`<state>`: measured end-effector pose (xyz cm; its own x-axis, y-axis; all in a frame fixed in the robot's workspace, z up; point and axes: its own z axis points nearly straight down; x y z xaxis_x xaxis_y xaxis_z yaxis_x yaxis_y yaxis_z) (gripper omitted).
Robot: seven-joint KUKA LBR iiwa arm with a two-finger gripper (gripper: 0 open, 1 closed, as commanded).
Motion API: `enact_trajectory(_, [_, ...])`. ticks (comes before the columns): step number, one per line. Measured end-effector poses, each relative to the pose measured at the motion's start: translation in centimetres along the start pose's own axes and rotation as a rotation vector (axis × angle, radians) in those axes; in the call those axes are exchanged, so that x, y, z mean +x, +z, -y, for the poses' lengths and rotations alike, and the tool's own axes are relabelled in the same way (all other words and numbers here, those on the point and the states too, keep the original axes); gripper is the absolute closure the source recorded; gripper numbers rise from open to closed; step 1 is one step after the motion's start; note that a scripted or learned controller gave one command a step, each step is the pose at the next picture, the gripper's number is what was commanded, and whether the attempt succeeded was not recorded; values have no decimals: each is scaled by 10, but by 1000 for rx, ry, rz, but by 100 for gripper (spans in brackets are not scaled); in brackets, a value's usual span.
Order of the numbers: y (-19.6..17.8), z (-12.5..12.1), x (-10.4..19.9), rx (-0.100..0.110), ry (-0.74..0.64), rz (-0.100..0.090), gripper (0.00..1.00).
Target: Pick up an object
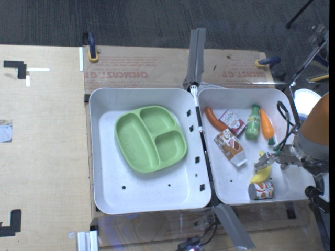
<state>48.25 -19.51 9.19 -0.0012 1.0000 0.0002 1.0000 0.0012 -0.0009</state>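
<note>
Reaching in from the right, over the right bin (pixel 226 190) — arm (pixel 316 135) grey with an orange band, end effector (pixel 268 160) low near the bin's right side. Fingers too small and blurred to read; cannot tell whether apart, together or clamped on anything. Just beneath and touching in the picture, a banana (pixel 260 177), and below that a can (pixel 261 191) lying on its side. Further left in the same bin: a carton (pixel 230 147) lying flat, a small box (pixel 232 122) above it, a sausage (pixel 214 119) at a slant near the left wall. Nearer the top right, a green bottle (pixel 253 122) and a carrot (pixel 267 125) side by side. Sitting in the left bin (pixel 104 182) — a green plate (pixel 151 138) with three compartments. Both bins resting on the surface (pixel 42 140).
</note>
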Motion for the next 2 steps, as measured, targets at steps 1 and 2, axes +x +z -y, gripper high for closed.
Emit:
enact_trajectory(1, [-10,-1,0,-2,2,1,100])
enact_trajectory(2, [-128,5,13,-1,247,1,100])
